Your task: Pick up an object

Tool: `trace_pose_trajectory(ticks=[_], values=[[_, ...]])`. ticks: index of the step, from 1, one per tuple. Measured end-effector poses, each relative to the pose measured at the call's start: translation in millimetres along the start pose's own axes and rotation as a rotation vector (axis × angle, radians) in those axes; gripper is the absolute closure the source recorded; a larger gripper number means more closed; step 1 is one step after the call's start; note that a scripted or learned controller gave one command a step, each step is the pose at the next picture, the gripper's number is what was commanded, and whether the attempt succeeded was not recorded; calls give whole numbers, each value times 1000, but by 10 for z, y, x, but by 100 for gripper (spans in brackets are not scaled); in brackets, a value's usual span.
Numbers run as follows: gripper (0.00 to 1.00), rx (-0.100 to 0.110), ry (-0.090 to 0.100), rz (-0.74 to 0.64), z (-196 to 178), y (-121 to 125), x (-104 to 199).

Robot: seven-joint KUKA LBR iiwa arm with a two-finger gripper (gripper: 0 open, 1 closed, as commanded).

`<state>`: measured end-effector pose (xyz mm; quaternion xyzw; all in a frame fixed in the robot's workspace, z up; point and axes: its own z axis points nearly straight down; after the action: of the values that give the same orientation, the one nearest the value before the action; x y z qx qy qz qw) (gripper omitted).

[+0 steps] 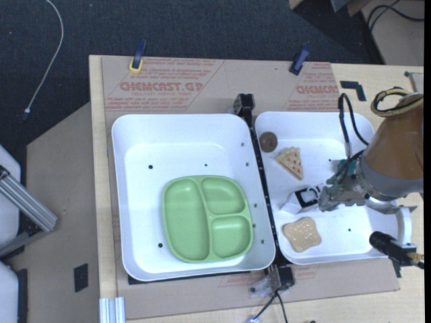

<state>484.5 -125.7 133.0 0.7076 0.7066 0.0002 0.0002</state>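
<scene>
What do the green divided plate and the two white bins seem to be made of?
Green divided plate: probably moulded plastic, matte, of even colour, with soft rounded ridges between its compartments. Left bin and right bin: likely thin formed plastic, smooth and slightly glossy, with rounded corners and rolled rims.

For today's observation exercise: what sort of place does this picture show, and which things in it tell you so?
Probably a robotics lab test bench, not a kitchen. A robot arm reaches over two white bins clamped to a board; toy food pieces and a green divided plate lie in them, with loose cables on the carpet.
</scene>
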Motion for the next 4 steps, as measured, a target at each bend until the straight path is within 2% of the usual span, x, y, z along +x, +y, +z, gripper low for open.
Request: trace_pose_trajectory(ticks=[2, 3, 4], values=[[100, -6, -2, -2, -820, -30, -17], [100, -2, 1, -9, -821, 128, 573], [100, -2, 2, -9, -810, 422, 1142]])
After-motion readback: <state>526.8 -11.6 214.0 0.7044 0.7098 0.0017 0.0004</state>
